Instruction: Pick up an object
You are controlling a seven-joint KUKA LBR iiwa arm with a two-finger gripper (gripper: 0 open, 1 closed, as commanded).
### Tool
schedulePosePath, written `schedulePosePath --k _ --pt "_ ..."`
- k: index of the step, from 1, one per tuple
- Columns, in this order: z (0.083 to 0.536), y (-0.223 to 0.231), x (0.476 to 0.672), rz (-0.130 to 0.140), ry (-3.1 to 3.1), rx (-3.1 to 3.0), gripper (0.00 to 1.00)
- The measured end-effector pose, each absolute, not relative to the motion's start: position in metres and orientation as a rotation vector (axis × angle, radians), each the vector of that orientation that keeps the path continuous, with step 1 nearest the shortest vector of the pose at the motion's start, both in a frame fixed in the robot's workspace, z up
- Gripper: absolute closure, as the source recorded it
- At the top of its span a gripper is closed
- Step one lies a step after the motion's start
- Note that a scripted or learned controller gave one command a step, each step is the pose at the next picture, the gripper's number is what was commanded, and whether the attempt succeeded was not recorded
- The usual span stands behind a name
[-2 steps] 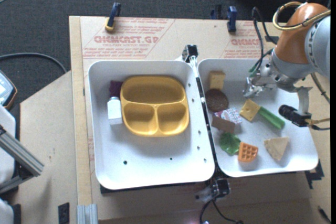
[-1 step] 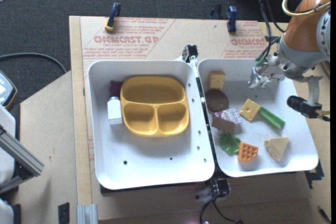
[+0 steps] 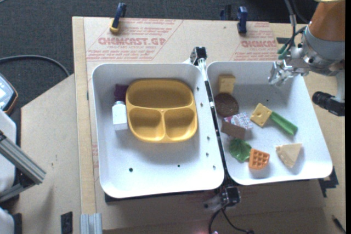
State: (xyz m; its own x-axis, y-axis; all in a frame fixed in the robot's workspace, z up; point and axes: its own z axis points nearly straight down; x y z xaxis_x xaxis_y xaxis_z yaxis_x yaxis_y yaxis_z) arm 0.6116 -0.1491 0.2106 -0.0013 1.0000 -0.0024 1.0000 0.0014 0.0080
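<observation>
Fingers of gripper: state indiscernible, nothing visibly held, poised over right bin's back edge; objects untouched, pick not yet made.

I see lots of bare floor at the back of the right bin. Its front half is crowded with toy food. In the left bin, a big yellow tray blocks the middle, with open floor in front.
</observation>
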Motion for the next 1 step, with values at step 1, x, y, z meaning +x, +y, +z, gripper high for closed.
schedulePosePath --k 1 --pt "0.2264 -0.1492 0.6127 0.004 2.219 2.217 1.00"
